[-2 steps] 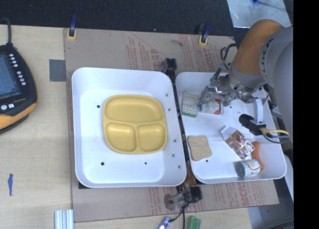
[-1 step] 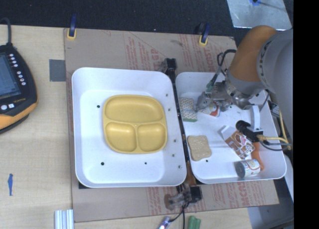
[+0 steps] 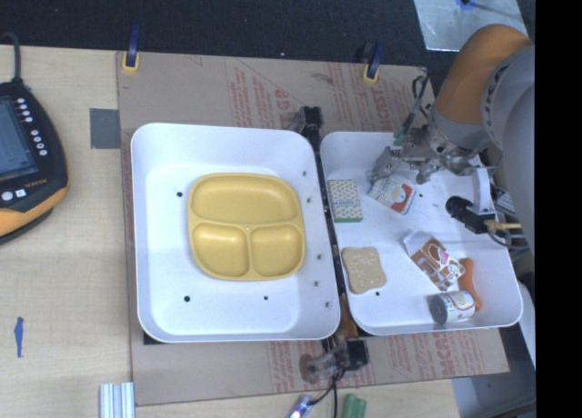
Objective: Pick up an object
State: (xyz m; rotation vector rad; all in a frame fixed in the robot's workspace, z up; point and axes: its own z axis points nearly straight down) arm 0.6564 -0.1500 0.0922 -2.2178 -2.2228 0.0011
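My gripper (image 3: 401, 169) hangs over the back of the right bin (image 3: 491, 321), its fingers spread open with nothing between them. Just in front of it and slightly below lies a small white and red packet (image 3: 394, 194). Left of that sits a green-patterned block (image 3: 345, 200). A tan toast-like square (image 3: 364, 269) lies at the bin's front left. A brown and white packet (image 3: 435, 262), an orange stick (image 3: 469, 282) and a small can (image 3: 452, 307) on its side crowd the front right.
The left bin (image 3: 164, 307) holds a yellow divided plate (image 3: 245, 225). A divider edge (image 3: 327, 234) runs between the bins. A teach pendant (image 3: 23, 162) lies on the bench at far left. Clamps (image 3: 131, 53) hold the cardboard at the back.
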